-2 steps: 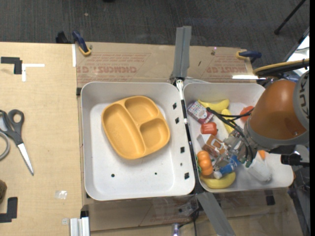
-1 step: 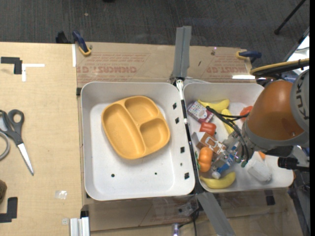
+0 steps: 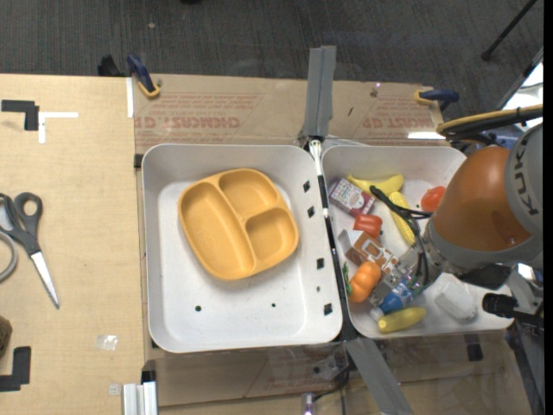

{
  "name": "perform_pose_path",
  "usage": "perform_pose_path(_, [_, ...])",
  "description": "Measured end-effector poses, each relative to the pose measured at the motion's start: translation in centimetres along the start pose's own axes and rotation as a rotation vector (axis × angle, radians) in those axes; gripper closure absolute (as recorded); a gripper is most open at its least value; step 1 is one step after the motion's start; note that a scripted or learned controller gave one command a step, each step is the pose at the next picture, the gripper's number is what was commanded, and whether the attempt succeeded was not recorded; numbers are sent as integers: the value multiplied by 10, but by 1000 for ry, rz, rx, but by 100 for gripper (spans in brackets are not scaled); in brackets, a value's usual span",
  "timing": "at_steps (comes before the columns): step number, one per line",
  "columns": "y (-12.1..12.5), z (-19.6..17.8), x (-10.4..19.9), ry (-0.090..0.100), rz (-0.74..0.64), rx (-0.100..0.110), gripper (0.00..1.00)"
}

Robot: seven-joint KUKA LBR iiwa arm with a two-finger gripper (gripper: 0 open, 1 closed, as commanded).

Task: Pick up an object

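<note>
On the far left of the bench lie scissors (image 3: 30, 240) with grey loop handles and thin metal blades, flat on the pale wooden top. Right of them is the left bin (image 3: 160, 318), shallow, white, smooth plastic with rounded corners. In it rests a yellow-orange plate (image 3: 238, 223), matte, rounded, and divided into three compartments. Behind both bins a brown cardboard sheet (image 3: 216, 115) with red print lies flat, held by blue and yellow clamps (image 3: 143, 74) at its far corners.

The right bin (image 3: 449, 158) has the same white shape and touches the left bin. It holds a heap of small toy foods: a yellow banana (image 3: 376, 184) at the far side, a purple and white packet (image 3: 350, 195), a small red piece (image 3: 368, 224), a long yellow piece (image 3: 402, 219), an orange round piece (image 3: 365, 281), and a yellow lemon-like piece (image 3: 400, 320) at the near edge. A white lumpy thing (image 3: 455, 303) lies to the right of it.

The arm (image 3: 479, 210) enters from the right, and its glossy orange band bulges over the right bin. The wrist points down and to the left, and the gripper (image 3: 402, 275) is low in the heap, just beside the orange piece and over something blue (image 3: 393, 302). I cannot tell how the jaws stand, because the objects hide them.
</note>
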State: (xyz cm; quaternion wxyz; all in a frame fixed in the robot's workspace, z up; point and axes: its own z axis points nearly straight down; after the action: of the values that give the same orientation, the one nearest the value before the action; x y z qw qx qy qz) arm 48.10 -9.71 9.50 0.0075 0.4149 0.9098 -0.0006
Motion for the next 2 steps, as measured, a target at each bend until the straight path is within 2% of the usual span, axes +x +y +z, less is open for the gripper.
perform_pose_path(1, [-5,3,-2,11,-2,4,0])
perform_pose_path(2, [-4,-6,-3,9,-5,3,100])
